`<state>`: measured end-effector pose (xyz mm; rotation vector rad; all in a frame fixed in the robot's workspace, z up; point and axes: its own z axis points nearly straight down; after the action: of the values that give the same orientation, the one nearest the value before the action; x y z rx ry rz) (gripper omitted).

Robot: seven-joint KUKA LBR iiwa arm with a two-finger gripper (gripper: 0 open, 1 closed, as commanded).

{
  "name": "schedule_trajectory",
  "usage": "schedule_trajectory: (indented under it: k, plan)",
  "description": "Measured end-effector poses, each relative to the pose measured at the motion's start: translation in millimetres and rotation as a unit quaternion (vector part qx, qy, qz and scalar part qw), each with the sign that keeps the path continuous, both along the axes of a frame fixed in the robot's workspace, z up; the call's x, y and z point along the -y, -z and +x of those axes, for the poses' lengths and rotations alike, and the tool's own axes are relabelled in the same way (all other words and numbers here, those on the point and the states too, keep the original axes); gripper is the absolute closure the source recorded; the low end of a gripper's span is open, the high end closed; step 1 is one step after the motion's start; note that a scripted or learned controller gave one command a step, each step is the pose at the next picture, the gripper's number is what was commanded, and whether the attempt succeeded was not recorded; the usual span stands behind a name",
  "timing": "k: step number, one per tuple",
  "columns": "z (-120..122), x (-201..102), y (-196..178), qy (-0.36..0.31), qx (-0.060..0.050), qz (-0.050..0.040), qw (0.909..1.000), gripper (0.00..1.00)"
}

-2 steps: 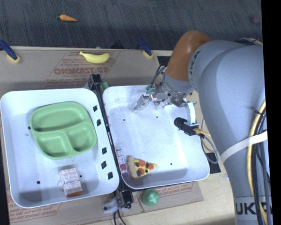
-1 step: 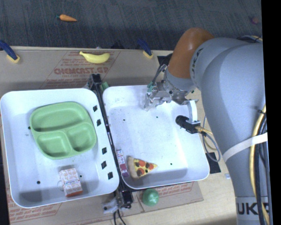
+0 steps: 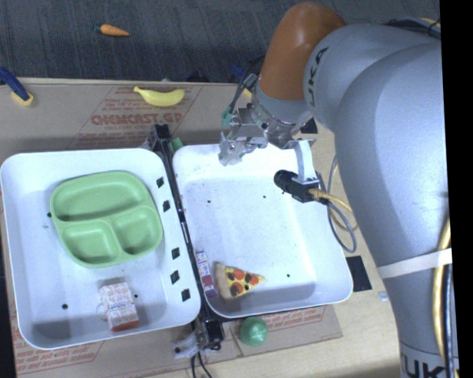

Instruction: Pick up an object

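The gripper point(image 3: 233, 149) hangs at the far rim of the right bin point(image 3: 303, 244), close to that bin's far left corner, below the arm's point(image 3: 392, 136) orange band point(image 3: 296, 43). Whether it is spread or pressed together cannot be told from this slant. Nothing shows between its tips.

The nearest pickable thing in that bin is 1 toy pizza slice point(image 3: 236, 281), lying flat at the near left corner, well apart from the gripper across the bare bin floor. Nothing lies on the floor between the gripper and the slice. A black fitting with a yellow cable point(image 3: 300, 186) hangs over the right part of the bin.

The left bin point(image 3: 25, 235) holds 2 things: 1 green divided tray point(image 3: 106, 217) with 3 compartments, in the far half, and 1 small boxed snack packet point(image 3: 118, 305), near the front edge, just apart from the tray.

Outside the 2 bins, 1 yellow toy banana point(image 3: 160, 94) rests on the cardboard sheet point(image 3: 74, 114) behind them, 1 green ball point(image 3: 253, 331) sits just in front of the right bin's near rim, 1 orange toy carrot point(image 3: 114, 29) lies on the dark floor beyond the bench, and 1 blue and yellow clamp point(image 3: 14, 87) grips the cardboard's far left corner. Black clips point(image 3: 164, 140) run along the seam where the bins meet.
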<state>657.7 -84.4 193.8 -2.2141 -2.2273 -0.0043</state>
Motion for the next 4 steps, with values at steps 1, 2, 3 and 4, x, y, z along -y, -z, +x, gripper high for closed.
schedule_trajectory:
  k: [1,2,3,4]
  plan:
    - [-1.0,1.2,1.5,0.001,-0.002,-0.0005,1.0000,0.00]
    - [-2.2,67.0,103.1,0.001,-0.003,-0.0017,1.0000,0.00]
    - [-0.7,66.2,91.2,-0.001,-0.002,-0.0013,1.0000,1.00]
    - [-10.4,-20.1,0.2,0.000,0.000,-0.0003,1.0000,1.00]
